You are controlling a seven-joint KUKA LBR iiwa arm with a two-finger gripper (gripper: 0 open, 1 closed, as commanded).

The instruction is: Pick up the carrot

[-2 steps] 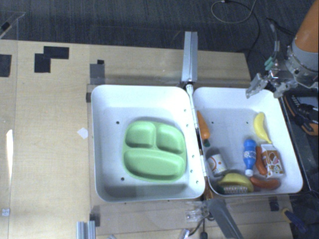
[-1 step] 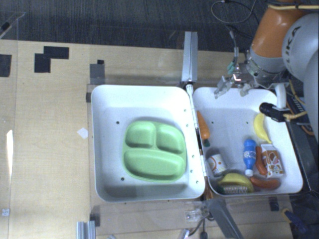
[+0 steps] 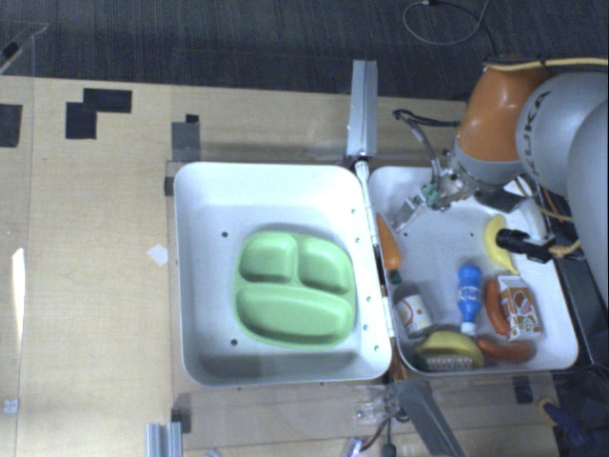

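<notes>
The carrot point(image 3: 387, 244) is orange with a green stem end and lies along the left wall of the right bin point(image 3: 561, 355), pointing toward the near side. My gripper point(image 3: 411, 209) hangs over the far left part of that bin, just right of and slightly beyond the carrot's far tip. It is apart from the carrot, and nothing shows in its grasp. The grey arm with its orange band point(image 3: 495, 112) comes in from the upper right.
The right bin also holds a yellow banana point(image 3: 496, 242), a blue bottle point(image 3: 468, 296), a small carton point(image 3: 520, 312), red sausages point(image 3: 504, 352), a small can point(image 3: 412, 312) and a second banana point(image 3: 447, 345). A green divided plate point(image 3: 293, 288) lies in the left bin point(image 3: 200, 255).
</notes>
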